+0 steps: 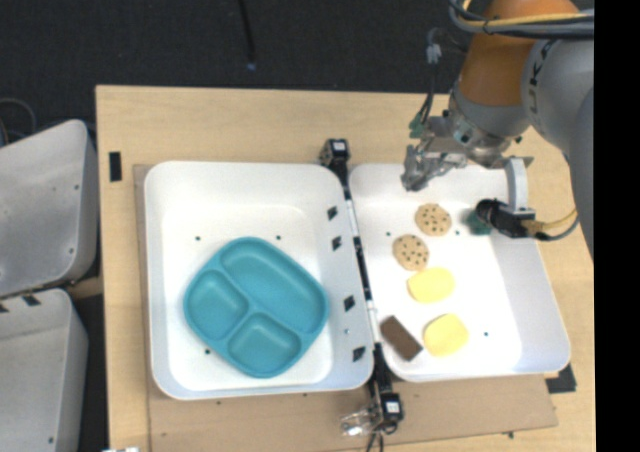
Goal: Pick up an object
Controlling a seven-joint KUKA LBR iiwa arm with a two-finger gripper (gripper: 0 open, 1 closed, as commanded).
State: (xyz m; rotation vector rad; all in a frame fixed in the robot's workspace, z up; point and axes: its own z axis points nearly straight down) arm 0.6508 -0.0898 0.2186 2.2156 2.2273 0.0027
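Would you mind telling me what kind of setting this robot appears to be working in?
Most likely a robotics lab test bench: a wooden bench bears two white bins, one holding a teal divided plate, the other toy cookies, with the end effector above them.

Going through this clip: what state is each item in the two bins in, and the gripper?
Teal tray: flat in left bin, compartments bare.
Two cookies: flat in right bin, apart.
Two yellow pieces: flat, apart.
Brown bar: flat, near the divider.
Gripper: above right bin's far end, holding nothing visible.
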